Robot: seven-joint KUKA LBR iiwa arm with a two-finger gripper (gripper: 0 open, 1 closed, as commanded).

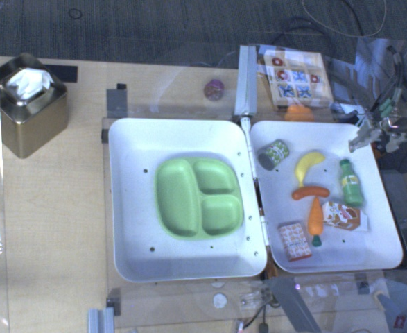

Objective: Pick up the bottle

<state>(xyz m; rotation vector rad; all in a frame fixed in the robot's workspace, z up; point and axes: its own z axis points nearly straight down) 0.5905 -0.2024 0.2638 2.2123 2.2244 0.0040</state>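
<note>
Dark carpet floor [154, 12], pale wooden bench [50, 220]

Green bottle [350, 183], yellow label, lying flat in right bin, near right wall.

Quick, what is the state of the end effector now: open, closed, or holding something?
End effector: cannot be told; it sits at the right bin's upper right edge, apart from the bottle.

tray [197, 198] in left bin [130, 245] | bottle [349, 184] in right bin [387, 252], right of banana [308, 165]
</note>
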